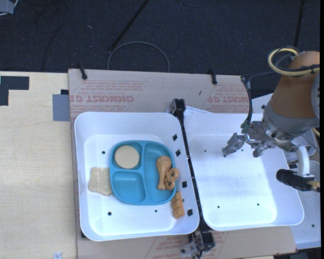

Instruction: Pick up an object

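Blue tray (130,190) is sitting in the left bin (92,124), holding the pretzel-shaped toy (166,173), lying toward eight o'clock from the hand (244,146), whose fingers are hanging apart over the right bin (281,212).

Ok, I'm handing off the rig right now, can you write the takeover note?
Gripper: open, holding nothing, hovering over the right bin.
Left bin: blue divided tray with a round cracker and a pretzel-like piece in it; a pale biscuit beside the tray's left edge; a small brown piece at its lower right.
Done: nothing picked.
Left: move over the left bin, grasp one object, lift.
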### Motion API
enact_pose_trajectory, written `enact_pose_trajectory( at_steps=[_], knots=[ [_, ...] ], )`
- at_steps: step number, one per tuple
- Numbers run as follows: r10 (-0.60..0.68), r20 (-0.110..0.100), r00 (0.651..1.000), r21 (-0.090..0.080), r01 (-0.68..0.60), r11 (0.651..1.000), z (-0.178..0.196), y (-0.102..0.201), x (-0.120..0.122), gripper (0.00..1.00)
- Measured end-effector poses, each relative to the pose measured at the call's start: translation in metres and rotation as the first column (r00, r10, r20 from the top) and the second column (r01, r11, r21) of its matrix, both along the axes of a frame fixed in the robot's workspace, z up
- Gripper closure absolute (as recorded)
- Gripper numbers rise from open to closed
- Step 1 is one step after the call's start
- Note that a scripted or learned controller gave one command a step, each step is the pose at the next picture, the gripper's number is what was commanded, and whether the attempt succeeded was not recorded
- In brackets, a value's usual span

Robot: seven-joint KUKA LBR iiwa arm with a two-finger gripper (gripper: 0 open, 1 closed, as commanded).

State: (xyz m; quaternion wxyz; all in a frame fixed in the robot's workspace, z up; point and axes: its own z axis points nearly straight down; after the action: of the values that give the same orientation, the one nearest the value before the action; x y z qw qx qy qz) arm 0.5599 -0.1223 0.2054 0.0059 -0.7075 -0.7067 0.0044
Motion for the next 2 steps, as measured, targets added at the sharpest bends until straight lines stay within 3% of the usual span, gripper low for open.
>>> enact_pose_trajectory(
  at_steps=[1,2],
  knots=[
    [0.002,0.013,1.0,-0.002,-0.002,1.0,0.007,0.0,0.003,0.0],
    [0.001,0.007,1.0,-0.001,-0.001,1.0,-0.037,0.001,-0.001,0.0]
  ],
)
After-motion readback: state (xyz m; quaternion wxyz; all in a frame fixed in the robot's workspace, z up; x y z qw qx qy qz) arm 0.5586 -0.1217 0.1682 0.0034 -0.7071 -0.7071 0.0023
